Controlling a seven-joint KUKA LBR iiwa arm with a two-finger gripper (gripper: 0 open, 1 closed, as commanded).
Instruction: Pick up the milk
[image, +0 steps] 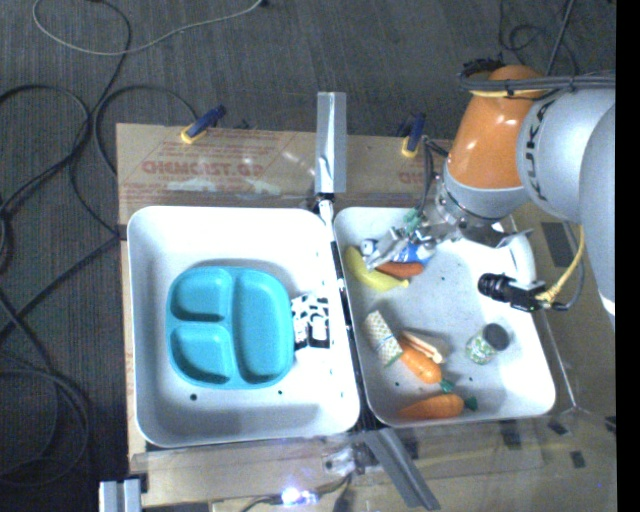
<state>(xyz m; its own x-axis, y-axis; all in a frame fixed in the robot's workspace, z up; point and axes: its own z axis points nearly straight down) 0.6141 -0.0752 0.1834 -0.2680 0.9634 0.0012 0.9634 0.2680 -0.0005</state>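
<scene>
The milk (312, 321) is a small carton with a black-and-white cow pattern. It lies in the left bin (150, 300) against the right wall, touching the right edge of the blue divided plate (232, 323). My gripper (400, 243) is low over the far left corner of the right bin (520, 390), above a yellow banana (368, 276) and a red-orange item (403, 269). It is well to the right of and beyond the milk, with the bins' walls between them.
The right bin also holds a striped wrapped item (381, 333), a hot dog (421, 345), two carrots (425, 369) (432, 406) and a green can (487, 344). A metal bar (329, 150) stands behind the gap between the bins.
</scene>
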